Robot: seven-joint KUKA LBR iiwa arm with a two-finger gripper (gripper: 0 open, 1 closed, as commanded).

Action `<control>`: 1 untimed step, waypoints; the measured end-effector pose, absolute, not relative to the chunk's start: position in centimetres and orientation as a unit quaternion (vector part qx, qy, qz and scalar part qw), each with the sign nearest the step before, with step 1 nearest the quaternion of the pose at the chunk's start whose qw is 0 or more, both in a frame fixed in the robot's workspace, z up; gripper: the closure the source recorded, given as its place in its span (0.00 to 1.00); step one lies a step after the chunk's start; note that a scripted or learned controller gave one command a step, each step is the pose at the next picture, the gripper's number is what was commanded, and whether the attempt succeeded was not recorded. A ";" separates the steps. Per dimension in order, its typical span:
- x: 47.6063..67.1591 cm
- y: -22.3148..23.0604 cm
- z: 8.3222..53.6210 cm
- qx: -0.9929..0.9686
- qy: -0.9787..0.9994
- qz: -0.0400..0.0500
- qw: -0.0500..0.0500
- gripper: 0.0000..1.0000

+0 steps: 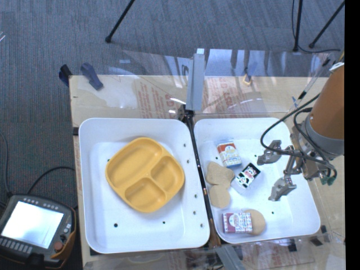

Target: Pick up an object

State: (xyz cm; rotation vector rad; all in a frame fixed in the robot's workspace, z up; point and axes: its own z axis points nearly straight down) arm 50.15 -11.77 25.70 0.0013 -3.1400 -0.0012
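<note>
Nearest the lens: handheld pendant (pixel 35 226) with a lit pale screen, on the floor at the bench's front-left corner, cable running off to the left.

Landmark for everything below = yellow plate (pixel 145 174).

Bench (pixel 126 97): wood top under clear sheeting, red printed text beyond the plate, too small to read. Dark clamp (pixel 90 75) at the far-left corner.

Left bin (pixel 95 151): white, shallow, holds the yellow plate, a three-compartment tray sitting rotated, roughly centred, nothing in its compartments.

Right bin (pixel 292 218): directly right of the plate's bin, walls touching along the centre seam. Contents, all right of the plate:
- two tan flat pieces (pixel 218 180), bread-like, overlapping, just past the seam, closest to the plate
- tan oval (pixel 256 221), front right of the plate, touching the pink carton
- pink/red carton (pixel 237 222) lying flat, print not legible
- black-and-white cow-pattern carton (pixel 247 176), tilted, just right of the tan pieces
- small red-and-white box (pixel 228 153), further back than the cow carton, label unreadable

Arm (pixel 332 114): grey with orange band, enters far right of the plate, over the right bin's right side.

Gripper (pixel 277 172): fingers spread wide, one tip further back, one nearer the front, nothing between them. Sits above bare bin floor, just right of the cow carton, not touching it.

Pick candidates all still lie in the right bin.
</note>
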 end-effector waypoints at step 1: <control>50.0 -12.4 11.2 -0.110 -0.994 0.000 -0.012 0.00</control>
